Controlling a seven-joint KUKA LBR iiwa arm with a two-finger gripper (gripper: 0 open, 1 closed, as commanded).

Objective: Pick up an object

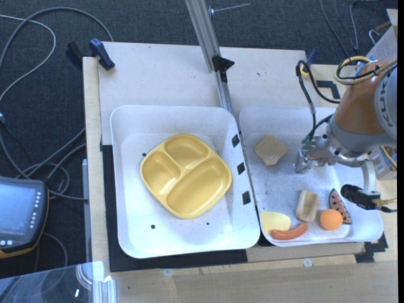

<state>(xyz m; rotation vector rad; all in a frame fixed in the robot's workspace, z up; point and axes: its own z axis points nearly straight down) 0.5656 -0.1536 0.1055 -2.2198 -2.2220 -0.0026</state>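
My gripper (304, 161) hangs over the middle of the right bin (278, 115), on the grey arm with an orange band that reaches in from the right. A tan toast-shaped piece (271, 150) lies just left of the gripper, apart from it. Nearer the bin's front edge lie a small bread slice (307, 205), an orange ball (330, 219), a watermelon wedge (336, 204), a pale yellow piece (274, 221) and a red sausage (289, 233). Nothing shows in the gripper.
The left bin (126, 169) holds a yellow divided plate (185, 175) near its middle. A metal post (201, 17) rises from the bench behind the bins, down to the divider between them. Cables run along the floor at the left.
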